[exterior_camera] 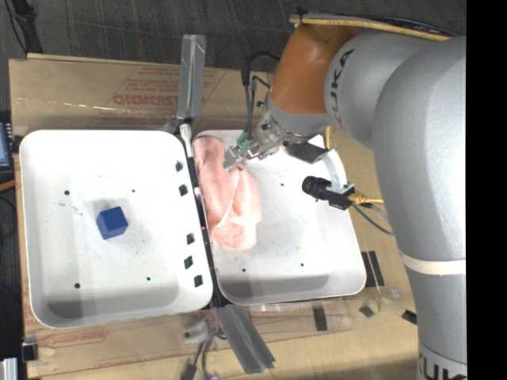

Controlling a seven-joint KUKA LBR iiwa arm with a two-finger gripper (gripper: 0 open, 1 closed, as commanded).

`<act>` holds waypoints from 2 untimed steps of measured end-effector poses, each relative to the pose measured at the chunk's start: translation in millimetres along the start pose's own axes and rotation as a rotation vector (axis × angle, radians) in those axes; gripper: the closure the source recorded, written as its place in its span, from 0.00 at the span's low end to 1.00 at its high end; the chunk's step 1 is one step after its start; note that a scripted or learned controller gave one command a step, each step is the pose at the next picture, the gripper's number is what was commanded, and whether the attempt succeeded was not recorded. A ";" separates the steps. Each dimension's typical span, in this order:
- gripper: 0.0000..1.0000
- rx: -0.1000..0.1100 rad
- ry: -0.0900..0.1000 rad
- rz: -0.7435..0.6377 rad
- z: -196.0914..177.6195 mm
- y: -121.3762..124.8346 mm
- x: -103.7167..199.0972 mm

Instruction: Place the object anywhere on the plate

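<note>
— Where is the arm?

— It comes in from the right, a broad grey body bending toward the upper middle, the orange band just above and behind the claw (238, 155).

— And the claw itself?

— Pointed down and leftward, hanging low beneath the wrist. A black fitting with a cable juts out below and to its right. Its tip is too small and blurred to read.

A small blue cube (112, 222) was seen resting flat on the floor of the left bin (47, 153). A crumpled pink cloth (230, 200) was laid along the right bin's (333, 252) left wall.
</note>
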State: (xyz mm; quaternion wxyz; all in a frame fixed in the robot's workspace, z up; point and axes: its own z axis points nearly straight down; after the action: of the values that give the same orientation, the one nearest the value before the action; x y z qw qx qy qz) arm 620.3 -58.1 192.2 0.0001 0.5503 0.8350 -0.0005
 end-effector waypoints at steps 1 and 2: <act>1.00 0.001 0.001 -0.005 -39.8 0.6 0.0; 1.00 0.003 0.002 -0.412 -40.7 18.9 49.9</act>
State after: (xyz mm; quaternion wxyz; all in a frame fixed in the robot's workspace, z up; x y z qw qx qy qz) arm 617.9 -4.7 232.8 -0.0016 0.3677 0.9300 -0.0011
